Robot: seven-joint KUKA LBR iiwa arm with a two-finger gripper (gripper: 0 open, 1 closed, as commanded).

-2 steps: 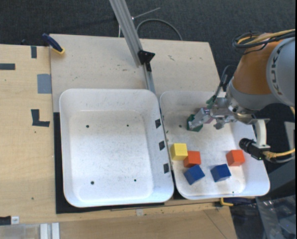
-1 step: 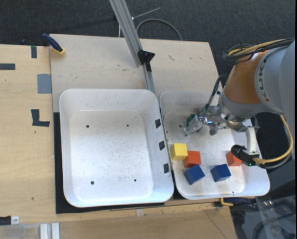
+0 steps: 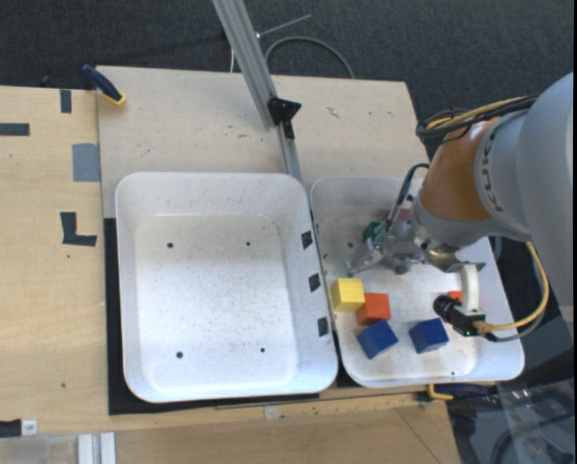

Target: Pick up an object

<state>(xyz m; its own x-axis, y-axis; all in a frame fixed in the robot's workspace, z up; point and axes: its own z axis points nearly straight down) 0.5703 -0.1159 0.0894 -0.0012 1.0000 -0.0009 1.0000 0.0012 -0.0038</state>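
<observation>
In the right bin (image 3: 341, 201) lie a yellow block (image 3: 347, 293), an orange block (image 3: 373, 307) touching it, and two blue blocks (image 3: 376, 338) (image 3: 428, 334) nearer the front. A small green object (image 3: 374, 231) lies further back, next to the gripper. My gripper (image 3: 385, 251) reaches down into the right bin just behind and right of the yellow block, low over the bin floor. The wrist hides much of its fingers, and I see nothing held between them.
The left bin (image 3: 138, 201) stands beside the right one. A slanted metal pole (image 3: 249, 51) crosses the back of the bench and ends at the bins' shared rim. The grey arm with its orange band (image 3: 457, 177) covers the right bin's right side.
</observation>
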